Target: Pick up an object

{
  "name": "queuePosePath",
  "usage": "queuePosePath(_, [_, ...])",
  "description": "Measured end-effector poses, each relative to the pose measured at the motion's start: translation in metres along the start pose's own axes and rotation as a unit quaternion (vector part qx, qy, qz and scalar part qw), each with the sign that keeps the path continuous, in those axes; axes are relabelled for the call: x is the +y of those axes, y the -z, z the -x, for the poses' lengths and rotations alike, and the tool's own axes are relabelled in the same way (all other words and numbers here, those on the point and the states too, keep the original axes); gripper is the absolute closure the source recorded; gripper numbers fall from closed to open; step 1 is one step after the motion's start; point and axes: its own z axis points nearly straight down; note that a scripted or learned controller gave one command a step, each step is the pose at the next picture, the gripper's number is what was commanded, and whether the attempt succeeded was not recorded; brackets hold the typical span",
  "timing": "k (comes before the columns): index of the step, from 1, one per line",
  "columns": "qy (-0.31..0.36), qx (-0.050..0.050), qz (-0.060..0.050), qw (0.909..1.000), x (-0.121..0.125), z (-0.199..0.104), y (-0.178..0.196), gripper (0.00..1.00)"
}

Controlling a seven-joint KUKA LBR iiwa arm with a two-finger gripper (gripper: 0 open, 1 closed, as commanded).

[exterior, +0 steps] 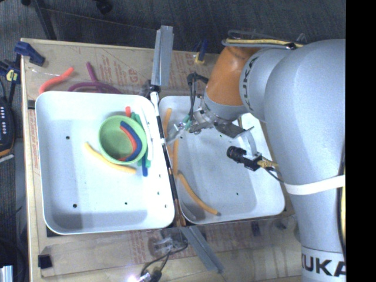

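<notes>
- Camera view, looking down on the bench (88, 46) with two white bins side by side — left bin (64, 187), right bin (235, 198).
- Big grey arm (305, 134) coming in from the right, orange band (226, 78) above the wrist, parked over the upper part of the right bin.
- Gripper (179, 128) low at the upper left corner of the right bin, right by the divider between bins. Can't tell whether clenched or released, too small and blurry there, and nothing clearly gripped.
- Long orange strip (197, 195) lying on the right bin's floor near its left wall, running down toward the lower edge, well apart from the gripper.
- Another thin orange piece (167, 117) just beside the gripper at the bin's left rim.
- Left bin: green bowl (120, 140) roughly in the middle, red and blue curved pieces (134, 135) in it — yellow strip (108, 159) poking out beneath its lower left.
- Bench behind the left bin: purple tube (97, 86) and red-handled tool (56, 80).
</notes>
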Motion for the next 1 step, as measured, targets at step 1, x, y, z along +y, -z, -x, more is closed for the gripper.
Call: queuePosePath(1, [0.002, 0.002, 0.0, 1.0, 0.0012, -0.0018, 0.0096, 1.0])
